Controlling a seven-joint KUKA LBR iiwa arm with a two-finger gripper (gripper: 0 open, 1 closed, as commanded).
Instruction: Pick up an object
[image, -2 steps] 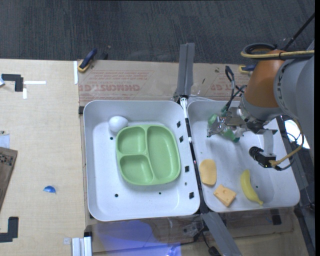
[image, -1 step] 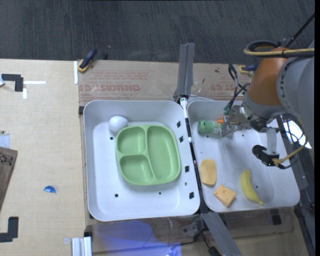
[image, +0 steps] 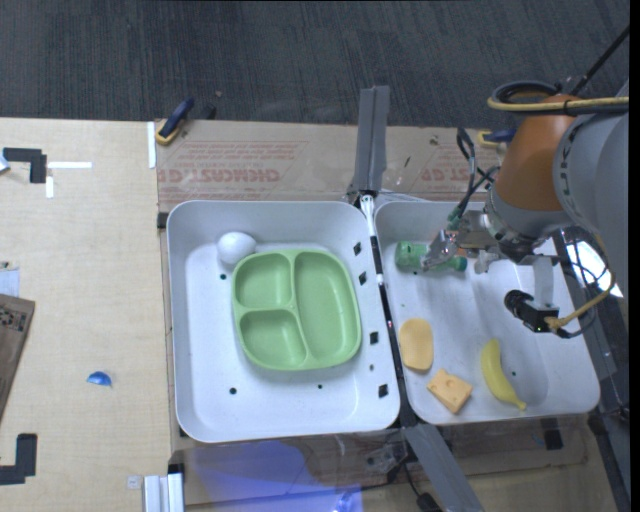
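Green object (image: 410, 254) partly hidden behind gripper (image: 441, 258); grasp unclear.

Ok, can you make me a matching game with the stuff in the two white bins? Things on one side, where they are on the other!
Things:
1. green plate
2. white ball
3. banana
4. green object

Places:
A. by the gripper, at the far end of the right bin
B. middle of the left bin
C. near corner of the right bin, right of the cheese wedge
D. far corner of the left bin, touching the plate's rim

Pairs: 1-B, 2-D, 3-C, 4-A
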